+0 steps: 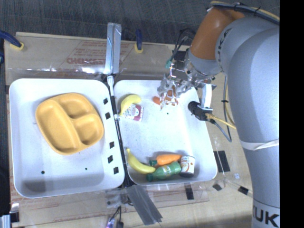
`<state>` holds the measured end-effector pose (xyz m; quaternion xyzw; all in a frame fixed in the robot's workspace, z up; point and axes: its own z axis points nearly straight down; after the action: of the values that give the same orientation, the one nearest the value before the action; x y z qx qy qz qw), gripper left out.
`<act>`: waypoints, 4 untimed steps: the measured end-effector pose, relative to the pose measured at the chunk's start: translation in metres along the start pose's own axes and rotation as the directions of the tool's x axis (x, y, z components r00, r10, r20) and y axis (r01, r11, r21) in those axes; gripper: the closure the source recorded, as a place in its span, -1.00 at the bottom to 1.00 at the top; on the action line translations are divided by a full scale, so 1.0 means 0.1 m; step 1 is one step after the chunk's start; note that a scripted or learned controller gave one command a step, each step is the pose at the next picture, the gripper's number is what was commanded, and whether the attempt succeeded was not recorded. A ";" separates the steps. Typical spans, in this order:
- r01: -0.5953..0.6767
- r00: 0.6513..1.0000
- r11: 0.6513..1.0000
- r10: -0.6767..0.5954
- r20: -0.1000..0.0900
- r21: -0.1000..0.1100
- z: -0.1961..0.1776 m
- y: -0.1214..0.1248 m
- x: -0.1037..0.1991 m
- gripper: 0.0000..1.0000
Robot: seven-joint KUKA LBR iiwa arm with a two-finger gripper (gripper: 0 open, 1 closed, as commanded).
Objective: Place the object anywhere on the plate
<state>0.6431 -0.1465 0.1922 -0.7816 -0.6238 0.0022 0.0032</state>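
Note:
A yellow plate [69, 122] with three compartments lies in the left bin [23, 175]. My gripper [169, 97] hangs low over the far part of the right bin [202, 141], pointing down. A small orange object [156, 99] lies right beside its left side, partly hidden by the gripper. A yellow fruit [129, 100] and a small white and red carton [136, 112] rest at the bin's far left, apart from the gripper.
At the right bin's near edge a banana [137, 164], a carrot [167, 159], a green bottle [165, 171] and a small can [188, 165] lie bunched together. A divider wall [114, 127] separates the bins. The arm's grey body [249, 80] fills the right.

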 end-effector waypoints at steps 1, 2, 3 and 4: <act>0.477 0.879 0.879 -0.477 0.002 -0.001 -0.14 -0.23 0.83 1.00; 0.564 0.826 0.826 -0.564 0.003 -0.002 0.02 -1.02 1.34 1.00; 0.691 0.723 0.723 -0.691 0.003 0.000 0.03 -1.19 1.53 1.00; 0.709 0.705 0.705 -0.709 0.003 0.001 -0.04 -1.25 1.50 1.00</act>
<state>0.5549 0.0279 0.1973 -0.4819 -0.8762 0.0017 0.0027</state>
